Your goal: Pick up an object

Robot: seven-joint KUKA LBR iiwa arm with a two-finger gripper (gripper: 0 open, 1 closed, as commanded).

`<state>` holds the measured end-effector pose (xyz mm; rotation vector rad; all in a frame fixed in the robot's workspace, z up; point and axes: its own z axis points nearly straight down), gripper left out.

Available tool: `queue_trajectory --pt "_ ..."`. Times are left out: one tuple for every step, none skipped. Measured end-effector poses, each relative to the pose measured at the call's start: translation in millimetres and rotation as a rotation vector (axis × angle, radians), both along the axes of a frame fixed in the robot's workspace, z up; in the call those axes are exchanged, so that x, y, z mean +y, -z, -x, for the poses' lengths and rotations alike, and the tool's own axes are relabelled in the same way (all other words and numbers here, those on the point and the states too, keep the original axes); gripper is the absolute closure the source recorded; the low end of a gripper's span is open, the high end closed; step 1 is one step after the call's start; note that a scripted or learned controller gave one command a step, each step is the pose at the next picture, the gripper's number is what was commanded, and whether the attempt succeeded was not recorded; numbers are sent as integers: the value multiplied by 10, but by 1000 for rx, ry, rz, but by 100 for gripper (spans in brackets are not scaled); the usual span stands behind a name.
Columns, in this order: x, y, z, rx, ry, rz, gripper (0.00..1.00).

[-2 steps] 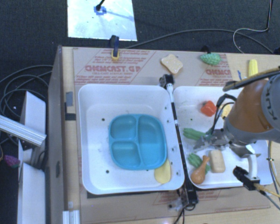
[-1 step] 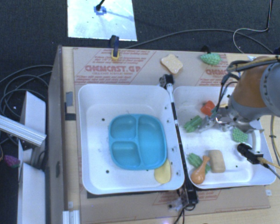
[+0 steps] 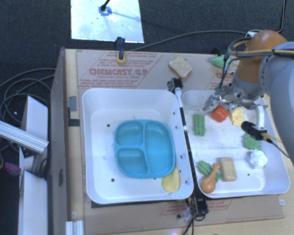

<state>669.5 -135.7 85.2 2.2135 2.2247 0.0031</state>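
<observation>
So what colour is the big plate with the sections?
Light blue. The divided plate shows clearly in the camera view, inside the left bin.

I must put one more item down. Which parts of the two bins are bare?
Left bin: bare floor above and left of the blue tray. Right bin: a bare patch mid-floor, between the green piece and the tan block. Crowded near the gripper.

Red block lettering runs across the brown cardboard sheet (image 3: 137,65) under the bins; it looks like "CHEMCAST GP", though the last letters are blurred. Smaller red print above and below it is too small to read.
</observation>
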Motion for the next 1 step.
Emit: queue_trajectory --pt "-3 -112 -10 -3 -4 2 100"
